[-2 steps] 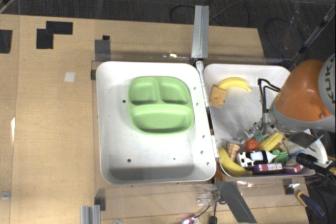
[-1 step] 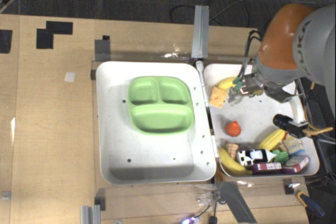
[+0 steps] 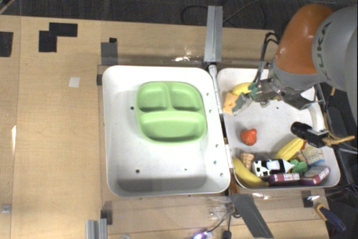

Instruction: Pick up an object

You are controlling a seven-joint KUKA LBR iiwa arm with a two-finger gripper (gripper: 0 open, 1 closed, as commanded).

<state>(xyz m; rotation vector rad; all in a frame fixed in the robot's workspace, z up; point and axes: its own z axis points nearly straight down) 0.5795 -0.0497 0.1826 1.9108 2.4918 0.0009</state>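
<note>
The gripper [image 3: 250, 93], jaw state impossible to tell, hovered beside the yellow banana [image 3: 241, 88], and should descend squarely over it before pinching

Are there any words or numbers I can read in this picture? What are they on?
"KU": grey letters running up the robot arm at the right edge; the rest is cut off.
Purple packet in the right bin: it has a label, but too small and blurred to read.
Black and white toy: no letters I can make out.
Green divided plate in the left bin: no writing.
</note>
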